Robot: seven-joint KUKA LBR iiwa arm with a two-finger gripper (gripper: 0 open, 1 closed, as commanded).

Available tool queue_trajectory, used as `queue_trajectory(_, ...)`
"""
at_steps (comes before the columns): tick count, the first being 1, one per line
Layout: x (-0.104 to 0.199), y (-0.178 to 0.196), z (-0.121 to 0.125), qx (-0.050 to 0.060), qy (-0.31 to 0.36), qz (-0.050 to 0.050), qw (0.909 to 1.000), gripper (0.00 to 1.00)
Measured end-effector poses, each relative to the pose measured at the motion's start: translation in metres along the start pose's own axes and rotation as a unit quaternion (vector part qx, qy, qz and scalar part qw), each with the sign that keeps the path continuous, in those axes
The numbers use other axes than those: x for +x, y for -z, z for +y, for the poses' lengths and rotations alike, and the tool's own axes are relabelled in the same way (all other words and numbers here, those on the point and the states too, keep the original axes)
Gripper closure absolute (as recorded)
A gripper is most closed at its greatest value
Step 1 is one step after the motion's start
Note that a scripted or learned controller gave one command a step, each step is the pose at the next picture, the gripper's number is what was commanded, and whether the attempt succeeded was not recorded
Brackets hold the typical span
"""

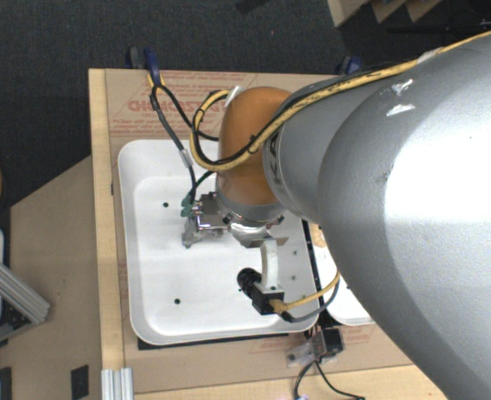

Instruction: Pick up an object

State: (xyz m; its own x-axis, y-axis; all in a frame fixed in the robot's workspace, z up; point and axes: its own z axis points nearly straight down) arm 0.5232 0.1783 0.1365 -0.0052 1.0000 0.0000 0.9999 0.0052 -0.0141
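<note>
My gripper (193,230) hangs low over the middle of the left white bin (149,307), below the orange band (249,152) of the arm. Its metal end points toward the bin's left side. A small green piece (186,210) shows at the gripper's upper edge; I cannot tell if it is part of the gripper or a loose object. The arm hides the bin floor under and to the right of the gripper.
The big grey arm (403,190) covers the right bin, of which a corner (352,311) shows. Black and yellow cables (174,132) loop over the left bin's far rim. A black connector (252,286) hangs near the front rim. Two tiny dark specks (177,301) lie on the bin floor.
</note>
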Motion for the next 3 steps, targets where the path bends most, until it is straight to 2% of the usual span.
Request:
queue_trajectory(1, 0.05, -0.027, -0.042, -0.002, 0.0, 0.0, 1.0, 0.0)
queue_trajectory(2, 0.047, -0.015, -0.038, -0.006, -0.003, 0.0, 1.0, 1.0)
queue_trajectory(3, 0.047, 0.068, -0.044, -0.01, -0.002, 0.001, 1.0, 1.0)
